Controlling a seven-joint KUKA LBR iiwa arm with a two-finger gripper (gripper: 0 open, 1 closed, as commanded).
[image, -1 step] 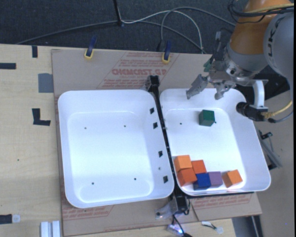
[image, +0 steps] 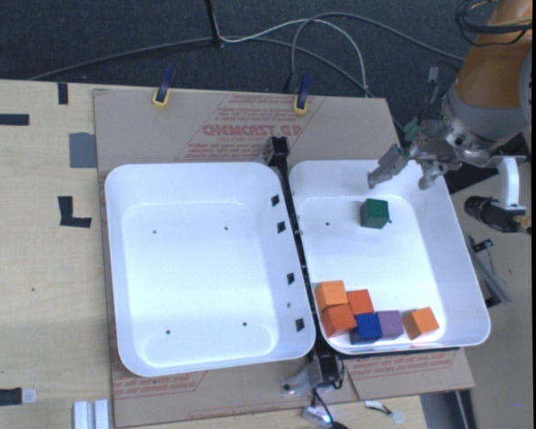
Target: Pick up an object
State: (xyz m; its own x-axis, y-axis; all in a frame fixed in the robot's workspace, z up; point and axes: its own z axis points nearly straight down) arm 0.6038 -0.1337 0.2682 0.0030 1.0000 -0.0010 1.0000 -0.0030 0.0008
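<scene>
A green cube (image: 374, 213) lies alone in the upper part of the right bin (image: 447, 239). Along that bin's front edge sits a cluster of blocks: an orange block (image: 330, 293), a red-orange block (image: 359, 301), another orange block (image: 339, 318), a blue block (image: 367, 328), a purple block (image: 389, 323) and an orange block (image: 421, 322). My gripper (image: 404, 172) hangs above the bin's back right rim, up and to the right of the green cube. Its two fingers stand spread apart, open, with nothing between them.
The left bin (image: 196, 266) lies beside the right one, joined by a black clip strip (image: 290, 257). Both rest on a cardboard sheet (image: 241, 128) held by yellow clamps (image: 163, 92). Cables (image: 322, 34) run across the dark floor behind.
</scene>
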